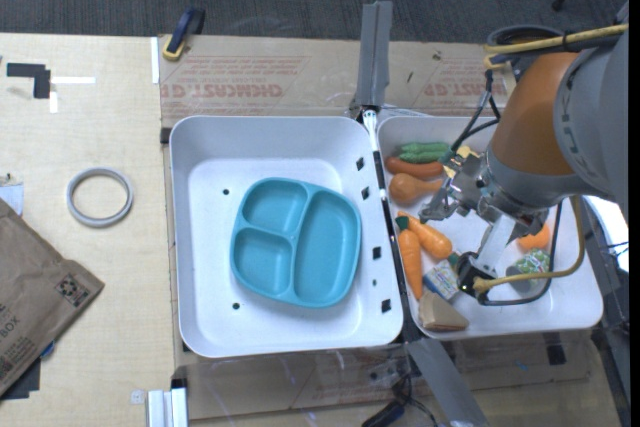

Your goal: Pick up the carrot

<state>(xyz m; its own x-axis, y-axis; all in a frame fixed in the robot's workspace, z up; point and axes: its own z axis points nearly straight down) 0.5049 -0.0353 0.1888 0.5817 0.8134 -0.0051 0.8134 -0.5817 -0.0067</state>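
The jaws of the gripper (455, 205) hang low in the right bin, a little right of centre in the frame; the wrist hides them enough that I cannot tell whether they stand apart or together, and nothing shows between them. Just below and left of them lie two short orange plastic carrots (428, 237), one crossing the other, near the left wall of the shallow white right-hand bin (590, 300). A green pea pod toy (420, 152) and an orange-brown toy vegetable (408, 187) sit above. Further left, a blue three-part plastic plate (297, 242) rests in the white left-hand bin (200, 245) on the table. I judge this the approach step; next the arm needs to line up over one carrot and descend.
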